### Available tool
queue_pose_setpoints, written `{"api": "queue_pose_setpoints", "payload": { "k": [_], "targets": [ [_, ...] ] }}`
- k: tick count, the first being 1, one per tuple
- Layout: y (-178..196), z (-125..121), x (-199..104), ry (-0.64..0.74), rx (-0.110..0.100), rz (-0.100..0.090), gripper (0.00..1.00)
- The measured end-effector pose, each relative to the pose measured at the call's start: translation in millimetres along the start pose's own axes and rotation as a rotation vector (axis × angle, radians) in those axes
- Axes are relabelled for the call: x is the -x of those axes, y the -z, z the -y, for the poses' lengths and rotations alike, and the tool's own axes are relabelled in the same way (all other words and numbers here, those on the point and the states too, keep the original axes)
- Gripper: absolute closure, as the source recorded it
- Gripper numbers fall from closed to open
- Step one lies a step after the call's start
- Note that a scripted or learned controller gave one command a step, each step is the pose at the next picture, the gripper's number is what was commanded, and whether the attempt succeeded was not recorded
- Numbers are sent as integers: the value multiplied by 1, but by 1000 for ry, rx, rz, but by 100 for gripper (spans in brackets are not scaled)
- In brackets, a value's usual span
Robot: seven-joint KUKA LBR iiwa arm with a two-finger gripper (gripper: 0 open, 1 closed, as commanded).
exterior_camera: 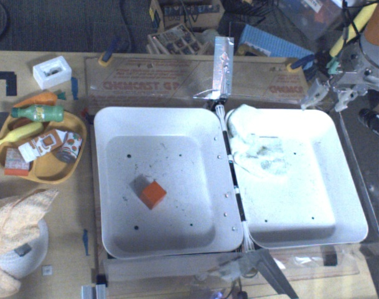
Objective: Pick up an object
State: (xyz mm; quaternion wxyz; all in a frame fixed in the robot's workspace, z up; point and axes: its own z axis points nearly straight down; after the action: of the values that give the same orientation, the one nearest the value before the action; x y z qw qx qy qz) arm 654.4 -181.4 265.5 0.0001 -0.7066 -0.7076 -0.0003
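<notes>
Both bins looked like smooth white plastic with a soft sheen; the left bin (114,136) was speckled with dark flecks, the right bin (345,167) smudged greyish in its upper left. The orange block (154,194) appeared matt and hard-edged. The bench (27,67) looked like pale wood. At lower left lay a nubbly tan cloth (18,220). The gripper (326,95) at upper right showed bare, dull metal.
</notes>
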Motion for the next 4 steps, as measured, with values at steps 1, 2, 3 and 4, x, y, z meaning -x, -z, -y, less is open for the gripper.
{"api": "queue_pose_setpoints", "payload": {
  "k": [1, 2, 3, 4],
  "targets": [
    [-37, 34, -105, -17, -1, 0, 0],
    [-173, 20, -4, -7, 3, 2, 0],
    [-80, 6, 17, -61, 3, 3, 0],
    [-54, 32, -83, -95, -2, 0, 0]
  ]
}}
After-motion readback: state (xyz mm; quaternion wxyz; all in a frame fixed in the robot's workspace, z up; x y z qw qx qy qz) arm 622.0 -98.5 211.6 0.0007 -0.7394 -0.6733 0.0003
